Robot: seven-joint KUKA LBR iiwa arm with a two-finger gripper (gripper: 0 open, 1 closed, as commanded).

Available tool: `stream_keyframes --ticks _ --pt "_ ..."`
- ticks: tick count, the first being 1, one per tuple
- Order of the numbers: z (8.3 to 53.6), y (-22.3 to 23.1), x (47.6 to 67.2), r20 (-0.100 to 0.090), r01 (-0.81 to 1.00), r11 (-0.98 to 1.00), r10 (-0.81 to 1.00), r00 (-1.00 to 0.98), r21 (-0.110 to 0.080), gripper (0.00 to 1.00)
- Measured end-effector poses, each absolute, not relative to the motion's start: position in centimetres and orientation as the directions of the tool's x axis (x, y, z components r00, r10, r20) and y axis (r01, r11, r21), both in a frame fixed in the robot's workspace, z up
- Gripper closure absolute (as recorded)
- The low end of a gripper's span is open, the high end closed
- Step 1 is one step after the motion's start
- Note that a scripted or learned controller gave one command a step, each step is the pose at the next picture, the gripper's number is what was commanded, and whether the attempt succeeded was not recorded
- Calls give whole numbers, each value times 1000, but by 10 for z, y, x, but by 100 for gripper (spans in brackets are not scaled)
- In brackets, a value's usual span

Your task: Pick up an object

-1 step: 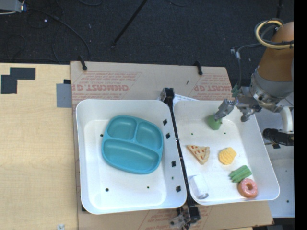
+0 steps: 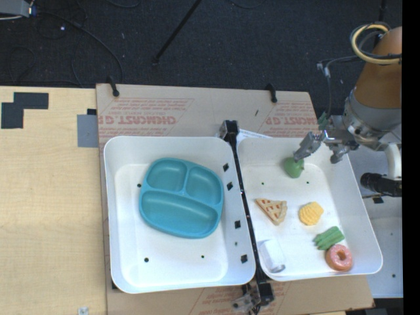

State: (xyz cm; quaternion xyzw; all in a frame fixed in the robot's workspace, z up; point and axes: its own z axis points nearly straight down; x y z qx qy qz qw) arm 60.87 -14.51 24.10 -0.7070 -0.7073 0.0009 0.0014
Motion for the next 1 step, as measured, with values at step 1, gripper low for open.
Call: stream_keyframes --ticks 1 --pt "178 -147 604 2 1000 0 1000 0 -8 0"
